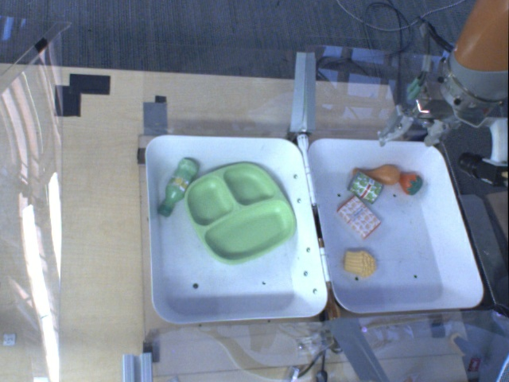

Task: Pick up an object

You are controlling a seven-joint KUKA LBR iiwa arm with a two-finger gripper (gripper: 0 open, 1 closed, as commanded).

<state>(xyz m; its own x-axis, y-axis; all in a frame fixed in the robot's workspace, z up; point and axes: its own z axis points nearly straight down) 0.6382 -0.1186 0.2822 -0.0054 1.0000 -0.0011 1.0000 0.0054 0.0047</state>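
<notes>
Lying nearest in the right bin [453,237] is a yellow corn toy [359,263], then a checkered block [359,216], a green box [365,187] and a carrot [390,175]. Beyond that bin's far rim, the claw [412,130] hangs released with fingers spread, grasping nothing. The left bin [171,293] holds a green divided plate [238,211] and bottle [176,185].

Below the gripper [412,131], in the right bin [445,245]: a carrot [390,174] touching a green box [365,187], a checkered packet [359,216], a yellow corn piece [359,263].
</notes>
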